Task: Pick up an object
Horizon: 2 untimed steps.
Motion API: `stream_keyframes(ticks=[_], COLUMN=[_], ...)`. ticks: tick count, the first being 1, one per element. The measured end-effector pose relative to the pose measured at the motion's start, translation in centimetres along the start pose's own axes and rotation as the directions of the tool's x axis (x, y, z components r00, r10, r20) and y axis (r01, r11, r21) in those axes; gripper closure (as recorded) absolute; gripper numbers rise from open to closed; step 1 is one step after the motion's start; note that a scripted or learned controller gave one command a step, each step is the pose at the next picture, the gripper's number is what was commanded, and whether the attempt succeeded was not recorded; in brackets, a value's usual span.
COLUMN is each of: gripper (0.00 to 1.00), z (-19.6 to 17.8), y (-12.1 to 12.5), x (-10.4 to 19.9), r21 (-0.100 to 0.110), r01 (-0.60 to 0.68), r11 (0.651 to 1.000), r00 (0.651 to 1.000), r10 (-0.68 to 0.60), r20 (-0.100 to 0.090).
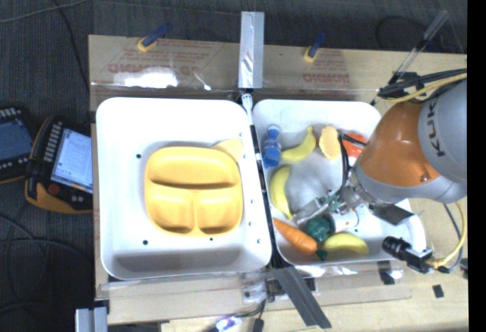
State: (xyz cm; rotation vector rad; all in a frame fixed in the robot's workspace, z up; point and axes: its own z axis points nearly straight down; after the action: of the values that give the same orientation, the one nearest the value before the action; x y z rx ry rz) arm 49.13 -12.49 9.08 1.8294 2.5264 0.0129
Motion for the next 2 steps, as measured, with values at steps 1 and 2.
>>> stream_keyframes(ticks=[1,2], gripper=[0.00,0.00], z=[-9.2,-0.4], y=[0.9,0.2], x=[4.0,2.6], r21=[0.017,0.015], r01=[0.249,0.294], r11=[0.968,0.956], r00=[0.968,0.956], r10=[-0.249,-0.293], r20=[-0.020,-0.021])
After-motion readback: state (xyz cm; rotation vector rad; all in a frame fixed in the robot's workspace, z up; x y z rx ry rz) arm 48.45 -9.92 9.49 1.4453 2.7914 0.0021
